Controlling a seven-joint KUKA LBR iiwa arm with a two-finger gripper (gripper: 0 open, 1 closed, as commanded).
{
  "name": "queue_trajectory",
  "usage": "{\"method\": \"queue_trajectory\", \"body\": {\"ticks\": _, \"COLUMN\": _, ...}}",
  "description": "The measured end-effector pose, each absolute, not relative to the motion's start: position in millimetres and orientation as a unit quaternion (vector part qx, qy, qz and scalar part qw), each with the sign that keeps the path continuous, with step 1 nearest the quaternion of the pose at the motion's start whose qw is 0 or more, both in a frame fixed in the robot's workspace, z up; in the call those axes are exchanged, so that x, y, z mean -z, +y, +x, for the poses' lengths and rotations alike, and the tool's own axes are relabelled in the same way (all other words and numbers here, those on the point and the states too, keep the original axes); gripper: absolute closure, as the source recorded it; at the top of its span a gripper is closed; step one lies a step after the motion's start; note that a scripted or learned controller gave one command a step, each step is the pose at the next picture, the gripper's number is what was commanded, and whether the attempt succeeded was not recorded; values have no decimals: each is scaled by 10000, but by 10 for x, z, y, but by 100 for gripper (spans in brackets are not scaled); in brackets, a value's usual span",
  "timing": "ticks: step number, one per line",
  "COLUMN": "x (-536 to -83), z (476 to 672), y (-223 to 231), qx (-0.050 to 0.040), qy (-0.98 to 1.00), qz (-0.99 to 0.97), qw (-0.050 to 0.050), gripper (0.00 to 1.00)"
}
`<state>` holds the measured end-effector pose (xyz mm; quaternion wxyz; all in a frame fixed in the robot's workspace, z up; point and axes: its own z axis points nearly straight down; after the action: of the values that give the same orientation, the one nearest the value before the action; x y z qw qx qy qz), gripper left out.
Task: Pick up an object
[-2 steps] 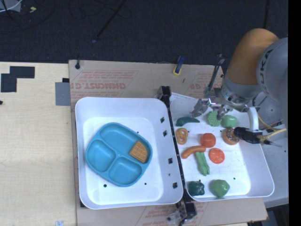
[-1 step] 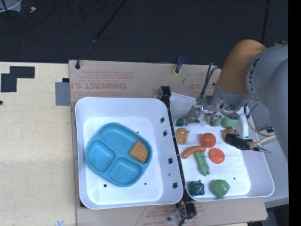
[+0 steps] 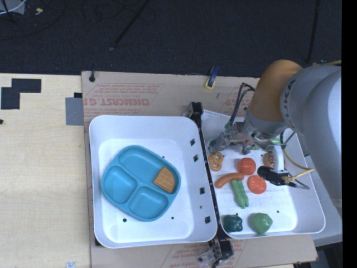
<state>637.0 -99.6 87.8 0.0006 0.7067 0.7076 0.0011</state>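
My gripper [image 3: 233,142] hangs low over the far left part of the right bin [image 3: 304,216], and the arm reaches in from the right. Just below it lie an orange pretzel [image 3: 215,161] and a red tomato [image 3: 246,165]. Nearer the front are an orange sausage [image 3: 229,178], a second red piece [image 3: 257,184] and a green bean pod [image 3: 240,193]. At the bin's front edge sit a dark green pepper [image 3: 232,223] and a light green pepper [image 3: 260,222]. I see nothing held in the gripper.
The left bin [image 3: 111,133] holds a blue divided plate [image 3: 125,183] with a waffle piece [image 3: 165,179] in its right compartment. A black divider [image 3: 204,166] separates the bins. A small brown and white object [image 3: 269,159] lies beside the wrist.
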Motion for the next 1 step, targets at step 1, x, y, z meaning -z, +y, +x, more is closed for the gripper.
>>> {"method": "queue_trajectory", "body": {"ticks": 1, "x": -1023, "z": 6388, "y": -993, "qx": -34, "qy": 7071, "qz": 7071, "qw": 10, "gripper": 100}}
